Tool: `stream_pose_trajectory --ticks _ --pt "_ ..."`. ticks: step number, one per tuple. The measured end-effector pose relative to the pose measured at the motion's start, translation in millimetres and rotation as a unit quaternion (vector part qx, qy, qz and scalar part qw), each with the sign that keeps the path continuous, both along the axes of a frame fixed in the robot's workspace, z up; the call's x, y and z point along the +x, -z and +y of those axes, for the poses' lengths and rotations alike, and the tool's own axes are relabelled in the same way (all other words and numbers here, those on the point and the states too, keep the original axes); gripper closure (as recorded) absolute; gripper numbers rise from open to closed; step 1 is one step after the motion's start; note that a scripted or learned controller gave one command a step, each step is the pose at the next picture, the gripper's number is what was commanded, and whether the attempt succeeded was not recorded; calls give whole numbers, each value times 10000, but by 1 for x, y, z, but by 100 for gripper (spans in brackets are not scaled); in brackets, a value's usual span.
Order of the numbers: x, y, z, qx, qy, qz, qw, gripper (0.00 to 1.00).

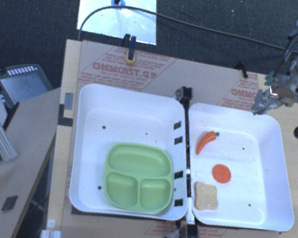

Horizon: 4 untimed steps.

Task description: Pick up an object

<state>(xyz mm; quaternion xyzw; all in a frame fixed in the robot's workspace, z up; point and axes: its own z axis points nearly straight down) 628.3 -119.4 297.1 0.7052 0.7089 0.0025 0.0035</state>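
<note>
The right bin (pixel 275 161) holds three toy foods. An orange carrot (pixel 206 141) lies near its left wall, a round red tomato slice (pixel 221 174) sits in the middle, and a tan bread slice (pixel 206 196) rests at the front left corner. My gripper (pixel 261 105) hangs over the bin's far edge at the upper right, well away from all three, with nothing seen in it. Its fingertips look small and dark against the bench.
The left bin (pixel 92 113) contains a green divided plate (pixel 139 177) at its front. Black clips run along the seam between the bins (pixel 181 142). A yellow clamp (pixel 130 57) stands at the bench's back, with cables behind it.
</note>
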Motion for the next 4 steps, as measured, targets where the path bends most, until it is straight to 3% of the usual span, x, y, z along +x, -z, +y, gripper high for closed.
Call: stream_pose_trajectory --ticks 2,4 --pt "-26 39 93 16 -16 44 10000 100" --pt "-42 49 196 18 -21 40 10000 100"
